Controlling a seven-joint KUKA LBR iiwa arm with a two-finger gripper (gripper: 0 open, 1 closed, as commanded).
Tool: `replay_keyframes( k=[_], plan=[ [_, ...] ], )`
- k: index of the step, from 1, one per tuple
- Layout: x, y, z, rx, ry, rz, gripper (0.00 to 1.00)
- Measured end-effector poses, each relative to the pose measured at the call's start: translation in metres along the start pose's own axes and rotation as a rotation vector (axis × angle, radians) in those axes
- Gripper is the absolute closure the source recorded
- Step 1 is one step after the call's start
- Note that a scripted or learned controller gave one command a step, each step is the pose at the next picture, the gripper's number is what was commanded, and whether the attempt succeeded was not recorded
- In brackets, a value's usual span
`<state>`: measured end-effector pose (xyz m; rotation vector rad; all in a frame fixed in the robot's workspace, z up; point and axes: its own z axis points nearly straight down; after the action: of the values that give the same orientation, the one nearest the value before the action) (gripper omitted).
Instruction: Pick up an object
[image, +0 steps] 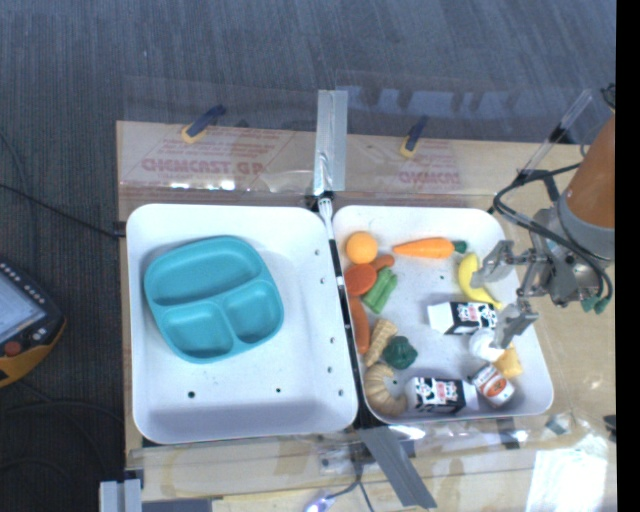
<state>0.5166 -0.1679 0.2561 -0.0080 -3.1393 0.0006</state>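
The right bin (440, 225) holds several toy foods: an orange (361, 247), a carrot (423, 248), a yellow banana (468, 276), a green pepper (380, 290), two milk cartons (463, 316) (437, 393), a broccoli piece (400, 352), a bread roll (382, 388) and a small can (495, 386). My gripper (504, 295) hangs over the bin's right side, just right of the banana and the upper carton. Its fingers (492, 263) stand apart, open, with nothing between them.
The left bin (170, 400) bears a teal divided plate (212, 296). A metal divider (330, 150) runs between the bins at the back. Black cables (520, 190) loop beside the wrist. A dark device (20, 320) lies off the bench at far left.
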Motion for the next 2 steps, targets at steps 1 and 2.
replay_keyframes(
  k=[1,2],
  plan=[
    [-0.044,-0.021,0.128,0.000,0.002,-0.085,0.00],
    [-0.141,0.004,0.162,0.002,0.001,-0.092,0.00]
  ],
)
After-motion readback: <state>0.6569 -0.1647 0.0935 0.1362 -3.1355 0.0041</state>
